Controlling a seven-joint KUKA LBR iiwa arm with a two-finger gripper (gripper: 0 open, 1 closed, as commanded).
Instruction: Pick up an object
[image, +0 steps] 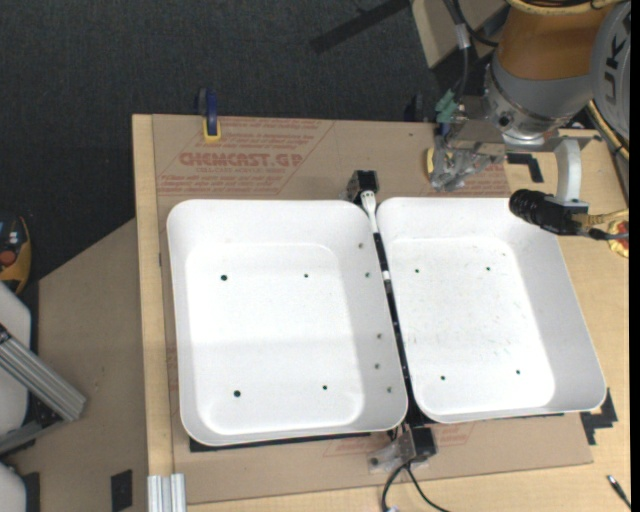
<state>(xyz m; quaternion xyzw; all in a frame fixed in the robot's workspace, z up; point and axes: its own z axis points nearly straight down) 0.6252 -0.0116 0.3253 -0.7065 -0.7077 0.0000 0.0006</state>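
Up high, I see my gripper (458, 170) past the right bin (560, 300); I cannot tell its grip.

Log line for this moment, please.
arm: above far edge of right bin | gripper: over bench, nothing seen held | left bin: no object seen | pick: not done

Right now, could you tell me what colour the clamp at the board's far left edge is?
Blue, with a yellow base, on the clamp in the camera view.
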